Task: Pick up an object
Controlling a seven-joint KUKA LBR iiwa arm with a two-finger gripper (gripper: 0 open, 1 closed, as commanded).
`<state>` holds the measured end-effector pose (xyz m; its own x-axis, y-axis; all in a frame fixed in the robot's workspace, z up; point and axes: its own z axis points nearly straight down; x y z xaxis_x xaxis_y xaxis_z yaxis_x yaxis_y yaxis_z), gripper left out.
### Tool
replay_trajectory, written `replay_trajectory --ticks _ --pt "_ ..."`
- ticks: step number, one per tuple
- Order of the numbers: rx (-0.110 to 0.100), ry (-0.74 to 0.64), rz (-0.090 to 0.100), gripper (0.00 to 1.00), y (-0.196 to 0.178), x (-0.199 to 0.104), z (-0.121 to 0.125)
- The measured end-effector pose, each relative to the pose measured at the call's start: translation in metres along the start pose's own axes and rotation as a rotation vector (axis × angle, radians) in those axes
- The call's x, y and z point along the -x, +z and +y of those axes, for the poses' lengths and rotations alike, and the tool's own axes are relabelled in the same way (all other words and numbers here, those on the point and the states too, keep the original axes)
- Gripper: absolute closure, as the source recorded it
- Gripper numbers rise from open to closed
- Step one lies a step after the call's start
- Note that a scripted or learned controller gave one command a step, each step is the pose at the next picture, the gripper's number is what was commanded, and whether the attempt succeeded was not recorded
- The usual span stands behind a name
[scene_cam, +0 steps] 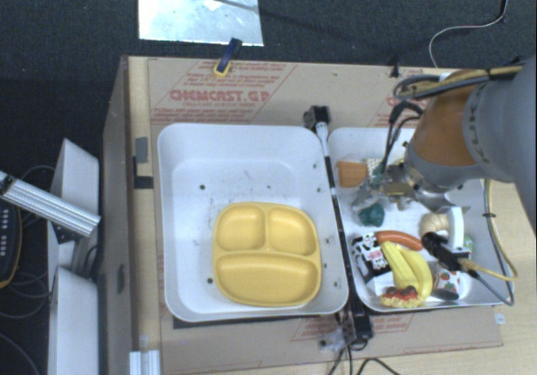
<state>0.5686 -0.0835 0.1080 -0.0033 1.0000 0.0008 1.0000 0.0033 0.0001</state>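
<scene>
Still at the reaching stage: my claw (pixel 375 195) sits low in the right bin (pixel 352 140) near the small teal toy (pixel 372 214). Can't tell its state from here. Next I'd drop and squeeze, avoiding the banana (pixel 409 268).

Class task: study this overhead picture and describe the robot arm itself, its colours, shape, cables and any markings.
The rounded grey arm carries a broad orange band above its wrist. Dark and yellowish cables loop over the top of that band. Below it sits the metallic grey gripper. No lettering or markings can be made out on the arm.
</scene>
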Motion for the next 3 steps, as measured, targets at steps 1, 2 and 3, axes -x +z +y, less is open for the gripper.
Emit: replay_trajectory --ticks 1,2,3 --pt "0.000 0.002 -0.001 0.00 0.024 0.003 -0.002" --pt "0.001 0.001 0.000 1.00 0.014 0.003 -0.001" --pt "0.004 -0.001 -0.001 1.00 -0.099 -0.045 0.015"
